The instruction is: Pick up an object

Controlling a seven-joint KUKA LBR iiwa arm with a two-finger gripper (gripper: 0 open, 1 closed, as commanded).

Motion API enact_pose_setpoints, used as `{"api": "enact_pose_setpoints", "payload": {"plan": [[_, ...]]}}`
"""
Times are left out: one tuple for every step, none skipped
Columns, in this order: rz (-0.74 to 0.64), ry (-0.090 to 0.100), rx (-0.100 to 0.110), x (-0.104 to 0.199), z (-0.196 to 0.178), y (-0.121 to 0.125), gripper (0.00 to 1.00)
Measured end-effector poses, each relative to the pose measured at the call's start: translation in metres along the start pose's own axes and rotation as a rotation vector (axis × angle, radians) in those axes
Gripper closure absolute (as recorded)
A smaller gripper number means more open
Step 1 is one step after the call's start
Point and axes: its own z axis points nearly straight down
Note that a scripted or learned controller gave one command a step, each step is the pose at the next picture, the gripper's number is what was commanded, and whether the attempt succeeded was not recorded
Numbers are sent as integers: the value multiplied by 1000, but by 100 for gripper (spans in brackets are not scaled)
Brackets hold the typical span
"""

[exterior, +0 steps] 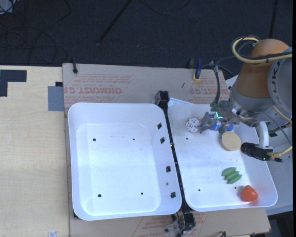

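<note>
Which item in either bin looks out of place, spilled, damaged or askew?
Nothing stands out. In the right bin the white dotted die, beige disc, green pods and red-orange ball lie apart and whole. The gripper hangs by the die. The left bin sits square beside it.

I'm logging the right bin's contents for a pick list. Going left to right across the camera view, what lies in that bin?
White spotted ball → hand → tan disc → red object. The green pods overlap the disc's span, so I leave them out.
</note>
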Motion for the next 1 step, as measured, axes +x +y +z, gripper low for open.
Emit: {"api": "enact_pose_setpoints", "payload": {"plan": [[-4, -1, -8, 40, -51, 40, 0]]}}
